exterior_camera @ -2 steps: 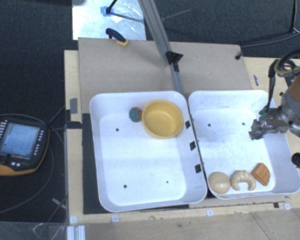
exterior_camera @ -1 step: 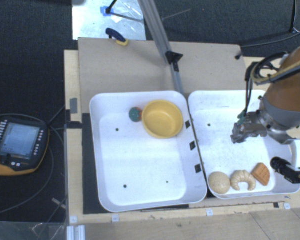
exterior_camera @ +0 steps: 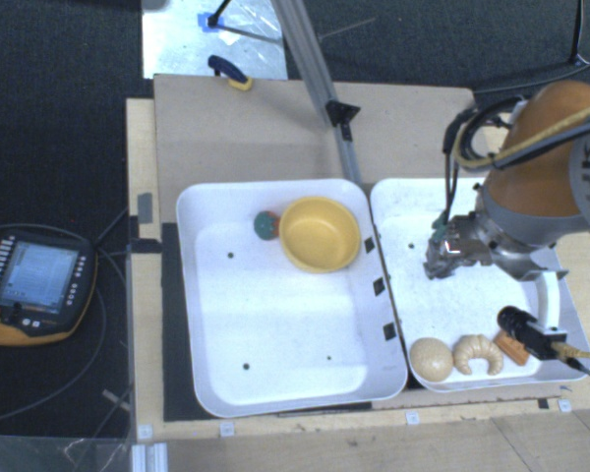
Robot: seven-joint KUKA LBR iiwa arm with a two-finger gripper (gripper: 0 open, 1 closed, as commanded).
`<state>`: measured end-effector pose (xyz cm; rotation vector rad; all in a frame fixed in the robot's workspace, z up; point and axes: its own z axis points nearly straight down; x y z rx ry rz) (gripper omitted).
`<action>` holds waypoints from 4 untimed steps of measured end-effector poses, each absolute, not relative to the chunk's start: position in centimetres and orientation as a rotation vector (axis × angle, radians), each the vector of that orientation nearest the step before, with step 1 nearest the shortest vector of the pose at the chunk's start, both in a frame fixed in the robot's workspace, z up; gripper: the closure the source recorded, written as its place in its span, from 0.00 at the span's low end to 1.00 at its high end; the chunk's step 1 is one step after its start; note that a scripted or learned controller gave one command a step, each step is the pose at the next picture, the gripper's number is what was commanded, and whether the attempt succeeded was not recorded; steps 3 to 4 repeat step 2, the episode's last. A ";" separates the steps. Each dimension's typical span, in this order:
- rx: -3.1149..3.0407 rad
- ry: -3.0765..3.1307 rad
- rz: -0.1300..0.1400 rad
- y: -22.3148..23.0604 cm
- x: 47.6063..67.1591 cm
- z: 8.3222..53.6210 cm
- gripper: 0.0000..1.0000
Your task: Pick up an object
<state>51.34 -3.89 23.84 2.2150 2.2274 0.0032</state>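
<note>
Hovering over the right bin point(exterior_camera: 413, 224), pincer point(exterior_camera: 441, 262); can't tell its state. Croissant point(exterior_camera: 479, 353) and round bun point(exterior_camera: 432, 359) lie along that bin's near rim. Yellow bowl point(exterior_camera: 320, 234) in left bin point(exterior_camera: 275, 362), open floor nearer. No legible writing.

Even overhead light (slightly soft focus)

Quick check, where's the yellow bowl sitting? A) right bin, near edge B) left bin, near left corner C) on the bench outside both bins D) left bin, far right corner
D: the yellow bowl sits in the left bin at its far right corner, with a small green ball beside it.
</note>
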 end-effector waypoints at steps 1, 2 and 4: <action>2.216 2.228 0.002 2.1 52.1 23.7 1.00; 2.218 2.226 0.001 6.9 52.7 23.1 1.00; 2.218 2.226 0.001 6.9 52.7 23.1 1.00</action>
